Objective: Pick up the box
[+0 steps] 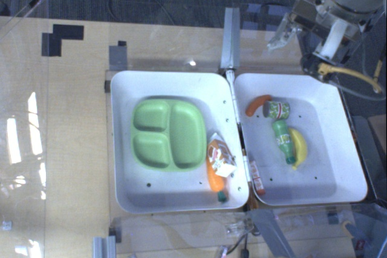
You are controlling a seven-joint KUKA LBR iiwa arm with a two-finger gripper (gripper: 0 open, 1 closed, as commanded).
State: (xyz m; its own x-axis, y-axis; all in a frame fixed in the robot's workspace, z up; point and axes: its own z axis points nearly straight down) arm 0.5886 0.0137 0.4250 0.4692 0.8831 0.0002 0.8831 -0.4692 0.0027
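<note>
While the claw (282, 37) hangs above the bench behind the right bin (338, 148), its state cannot be determined. The box (255, 176) lies flat against that bin's left wall; the wall may block a grip.

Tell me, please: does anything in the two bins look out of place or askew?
Yes. A thin red and white box stands on edge against the right bin's left wall, instead of lying flat. In the left bin, a carrot lies partly under a crumpled snack bag.
</note>
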